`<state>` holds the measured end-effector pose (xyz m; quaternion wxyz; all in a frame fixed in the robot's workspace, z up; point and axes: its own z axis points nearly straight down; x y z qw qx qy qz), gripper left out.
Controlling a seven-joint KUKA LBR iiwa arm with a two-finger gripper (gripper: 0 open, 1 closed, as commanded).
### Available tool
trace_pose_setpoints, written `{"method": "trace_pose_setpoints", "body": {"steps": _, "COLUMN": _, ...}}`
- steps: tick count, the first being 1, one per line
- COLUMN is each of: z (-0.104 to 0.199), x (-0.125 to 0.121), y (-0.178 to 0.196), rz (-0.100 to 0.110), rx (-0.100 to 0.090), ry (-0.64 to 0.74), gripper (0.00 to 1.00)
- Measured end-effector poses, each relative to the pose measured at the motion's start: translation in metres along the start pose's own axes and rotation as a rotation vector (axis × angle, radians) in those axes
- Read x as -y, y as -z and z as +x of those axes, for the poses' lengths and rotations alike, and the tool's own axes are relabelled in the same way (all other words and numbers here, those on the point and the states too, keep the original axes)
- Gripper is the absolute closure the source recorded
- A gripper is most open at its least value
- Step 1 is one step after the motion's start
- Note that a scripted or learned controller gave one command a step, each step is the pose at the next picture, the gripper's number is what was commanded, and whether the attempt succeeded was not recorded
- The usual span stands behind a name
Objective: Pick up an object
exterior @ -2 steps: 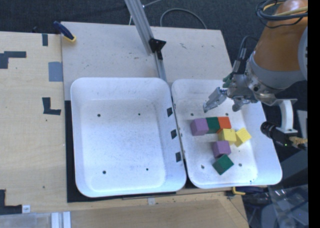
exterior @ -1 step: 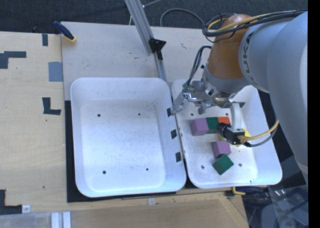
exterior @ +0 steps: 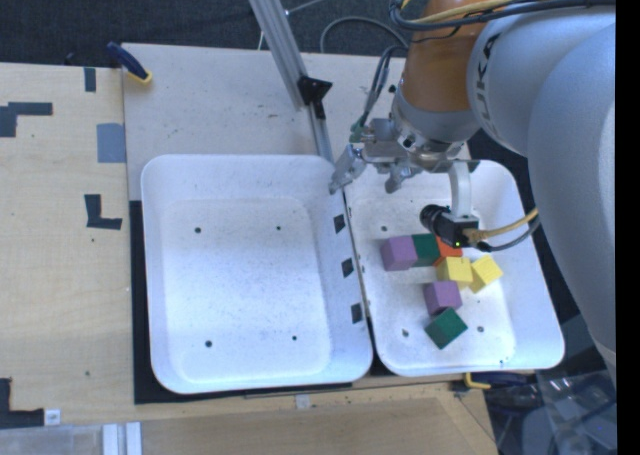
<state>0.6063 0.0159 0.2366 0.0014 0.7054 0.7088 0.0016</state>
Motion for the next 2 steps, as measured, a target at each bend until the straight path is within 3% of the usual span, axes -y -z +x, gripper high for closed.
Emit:
{"method": "trace_pose_setpoints", "body": {"steps": 1, "z": 0.059, "x": 0.003, "y": 0.029, "rz": 0.003, "rx": -0.002, "ry": 0.003, "gripper": 0.00}}
{"method": "trace_pose_setpoints", "body": {"steps": 2, "z": 0.064, "x": -0.050, "y": 0.161, "rz": -0.005, "rx": 0.000, "ry": -0.001, "gripper": 0.00}}
